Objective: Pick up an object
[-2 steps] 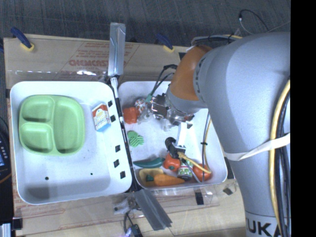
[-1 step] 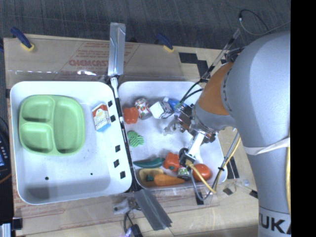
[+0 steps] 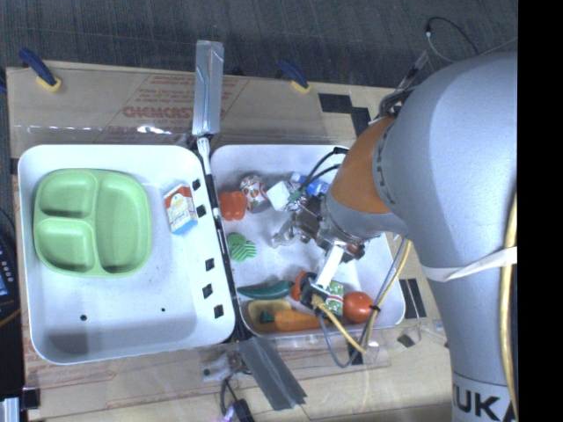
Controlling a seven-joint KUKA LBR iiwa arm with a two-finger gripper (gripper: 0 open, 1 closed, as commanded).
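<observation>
Camera view: the claw (image 3: 295,227) sits low over the middle of the right bin (image 3: 264,158), just beside a green ridged piece (image 3: 242,247); whether it is released or clenched, cannot tell. Orange cup (image 3: 232,205) near the bin's left wall; carrot (image 3: 295,321) and tomato (image 3: 357,306) at the front. Left bin (image 3: 114,341) holds a green divided plate (image 3: 91,222) and a small carton (image 3: 179,209).

A bulky grey arm (image 3: 457,148) is seen, ringed by an orange band (image 3: 356,178) above the wrist; black and yellow cables are strung alongside it
</observation>
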